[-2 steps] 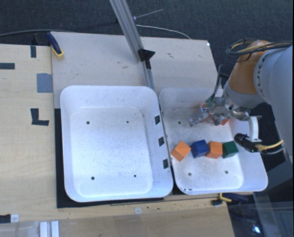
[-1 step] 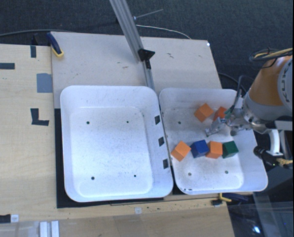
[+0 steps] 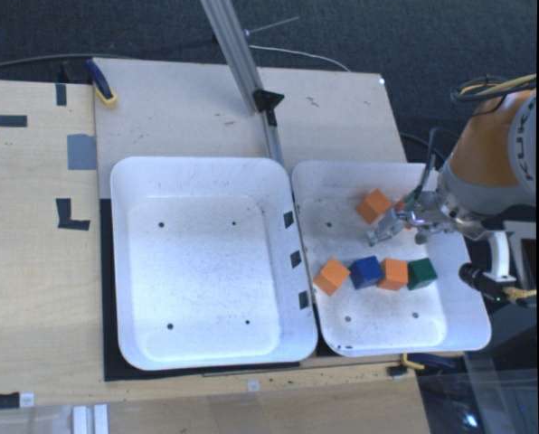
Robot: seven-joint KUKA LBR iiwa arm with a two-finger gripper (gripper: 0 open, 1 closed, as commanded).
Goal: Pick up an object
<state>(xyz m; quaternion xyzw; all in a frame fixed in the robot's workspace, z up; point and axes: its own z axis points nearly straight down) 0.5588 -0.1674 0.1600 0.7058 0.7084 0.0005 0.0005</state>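
The right bin [image 3: 342, 328] holds several small cubes. An orange cube [image 3: 373, 205] lies near the bin's middle, apart from a row of an orange cube [image 3: 331, 276], a blue cube [image 3: 366, 271], another orange cube [image 3: 394, 274] and a green cube [image 3: 421, 273]. My gripper [image 3: 384, 231] reaches in from the right and hangs low over the bin floor, just below and right of the lone orange cube and above the row. Nothing shows between its fingers.
The left bin [image 3: 197, 260] stands beside the right one. A slanted metal rail [image 3: 238, 48] rises behind the bins. The arm's orange band [image 3: 486, 152] and wrist sit over the right bin's right edge.
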